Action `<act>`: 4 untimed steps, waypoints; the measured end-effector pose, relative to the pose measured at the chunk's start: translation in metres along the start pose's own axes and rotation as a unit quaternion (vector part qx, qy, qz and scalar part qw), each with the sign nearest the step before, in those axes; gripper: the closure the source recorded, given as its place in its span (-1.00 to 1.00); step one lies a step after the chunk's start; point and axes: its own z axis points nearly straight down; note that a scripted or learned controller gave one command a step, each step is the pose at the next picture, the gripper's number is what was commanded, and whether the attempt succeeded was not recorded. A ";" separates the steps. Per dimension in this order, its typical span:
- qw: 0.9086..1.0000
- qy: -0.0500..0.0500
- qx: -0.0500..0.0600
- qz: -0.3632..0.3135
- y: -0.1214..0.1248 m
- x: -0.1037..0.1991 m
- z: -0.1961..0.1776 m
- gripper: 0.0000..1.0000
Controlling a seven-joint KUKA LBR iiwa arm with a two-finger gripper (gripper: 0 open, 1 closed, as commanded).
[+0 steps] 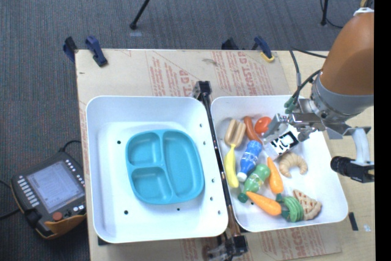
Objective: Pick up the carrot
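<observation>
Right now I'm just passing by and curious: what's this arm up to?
The arm's hand hovers over the right bin, above a heap of toy food. Its target, the carrot, lies near the bin's front edge beside a green bottle, apart from the hand. The left bin holds a blue divided plate.

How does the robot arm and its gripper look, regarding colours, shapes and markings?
The arm is bulky and rounded: a broad orange band sits above a grey wrist section. Below it the gripper is a dark metal assembly carrying a white tag with black square markings. A thin dark cable curves along the arm's left side.
</observation>
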 end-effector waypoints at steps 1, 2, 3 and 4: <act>0.999 0.000 -0.004 -0.037 -0.038 -0.043 0.154 -1.00; 0.999 0.000 -0.002 -0.049 -0.029 -0.008 0.179 -1.00; 0.999 0.002 0.004 -0.046 -0.031 -0.008 0.174 1.00; 1.000 0.001 0.000 0.011 -0.022 -0.001 0.127 1.00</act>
